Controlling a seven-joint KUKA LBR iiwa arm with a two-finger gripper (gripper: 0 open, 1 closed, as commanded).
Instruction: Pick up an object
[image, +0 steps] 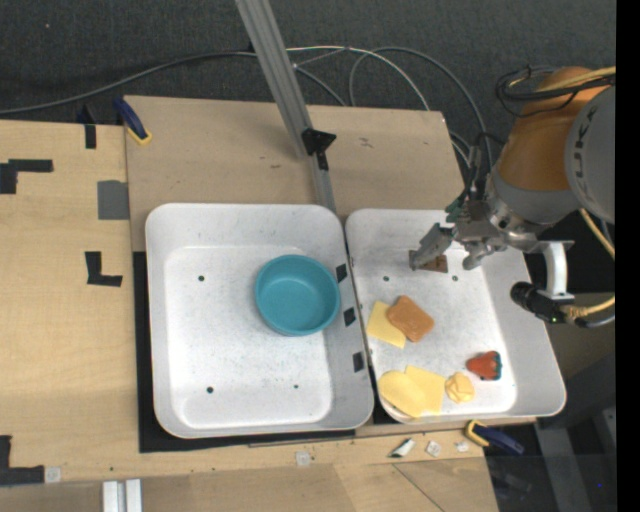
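Yellow foam slab (412, 391) untouched; tool (445, 256) above it clamps small brown block (433, 263) (barely lifted), pickup roughly half done.

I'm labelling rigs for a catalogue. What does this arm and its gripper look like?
The arm has a rounded grey body with a broad orange band above the wrist. Thin dark cables loop by it. The gripper is a small metallic grey unit with dark fingers. Below it a white cylindrical piece and a black fitting with a yellowish cable stick out.
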